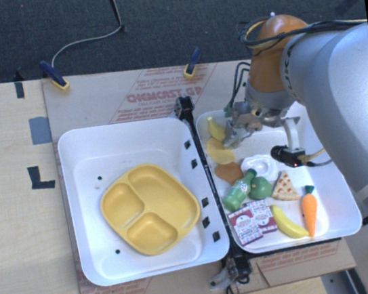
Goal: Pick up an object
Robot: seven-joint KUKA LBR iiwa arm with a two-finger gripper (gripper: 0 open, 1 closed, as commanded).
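- Toy food, right bin: I count a carrot at the near right, a banana just to its left, a red-and-white packet further left, and a pizza slice above the banana.
- Toward the divider lie a green pepper-like piece, a brown flat piece above it, and a white round item beside that.
- At the far end of the same bin I see two yellow pieces, one above the other, next to the divider.
- Gripper: it sits low over the far end of the right bin, just beside the yellow pieces. The tool is small and dark here, so I cannot tell how its jaws stand, nor whether anything is held.
- Arm: it enters from the right, its thick grey link crossing above the bin's right side, bent down toward the far corner; the orange band sits above the wrist.
- Left bin: it holds a yellow divided plate, lying flat near the middle, with three compartments.
- Bench: both bins rest side by side on a cardboard sheet, fixed at the far edge by two blue-and-yellow clamps.
- A cable trails across the dark floor beyond.
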